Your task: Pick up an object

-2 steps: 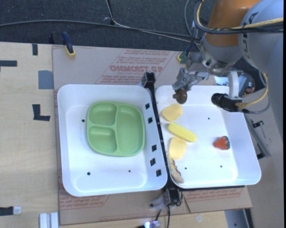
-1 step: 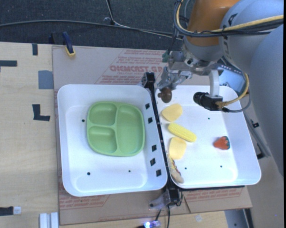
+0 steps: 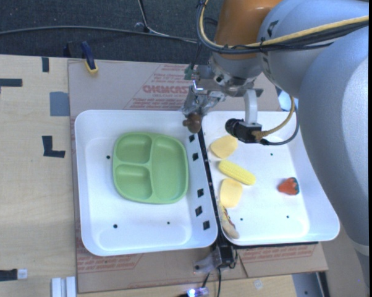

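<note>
My hand (image 3: 194, 113) hangs over the far end of the divider where the two white bins meet, and there is a small brown thing (image 3: 192, 124) right at its tip; I think it sits between the fingers, but they are dark and bunched together from this angle, so I cannot tell how far apart they stand or whether they truly have it. I'd judge the step in hand to be closing on something and lifting, so before raising I would want a clear look that the brown piece is pinched and not merely resting against the rim. Just below and toward the arm side of the hand, in the right bin (image 3: 309, 224), lies a pale yellow slice (image 3: 224, 146), then a corn cob (image 3: 236, 172) beyond it, a second yellow slice (image 3: 230, 193), and a tan piece (image 3: 228, 226) against the near divider wall; a red strawberry (image 3: 288, 186) sits well apart from them. Away from the arm, the left bin (image 3: 90, 228) carries a green divided plate (image 3: 151, 167). If the grip is empty, the nearest slice looks flat and awkward; the corn seems the better target, taken across its width, lifting slowly and clear of the divider
</note>
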Available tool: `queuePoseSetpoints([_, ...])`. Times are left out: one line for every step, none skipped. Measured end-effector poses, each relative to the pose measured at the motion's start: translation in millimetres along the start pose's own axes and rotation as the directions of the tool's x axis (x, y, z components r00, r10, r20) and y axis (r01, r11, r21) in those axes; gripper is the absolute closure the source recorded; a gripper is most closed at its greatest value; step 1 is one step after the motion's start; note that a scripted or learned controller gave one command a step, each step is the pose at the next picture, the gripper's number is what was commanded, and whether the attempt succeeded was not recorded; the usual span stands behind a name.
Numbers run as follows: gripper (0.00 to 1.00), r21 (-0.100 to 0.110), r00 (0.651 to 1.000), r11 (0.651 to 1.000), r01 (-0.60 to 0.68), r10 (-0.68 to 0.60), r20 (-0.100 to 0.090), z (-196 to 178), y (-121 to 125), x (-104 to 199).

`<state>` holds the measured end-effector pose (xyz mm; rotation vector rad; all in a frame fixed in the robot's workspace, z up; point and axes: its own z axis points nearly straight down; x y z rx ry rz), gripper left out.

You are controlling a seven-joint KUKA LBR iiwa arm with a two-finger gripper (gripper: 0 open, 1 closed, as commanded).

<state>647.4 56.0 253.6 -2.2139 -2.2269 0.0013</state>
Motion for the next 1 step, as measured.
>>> queuePoseSetpoints([1.0,0.003,1.0,1.0,-0.002,0.002,0.001,21.3,-2.8,40.4])
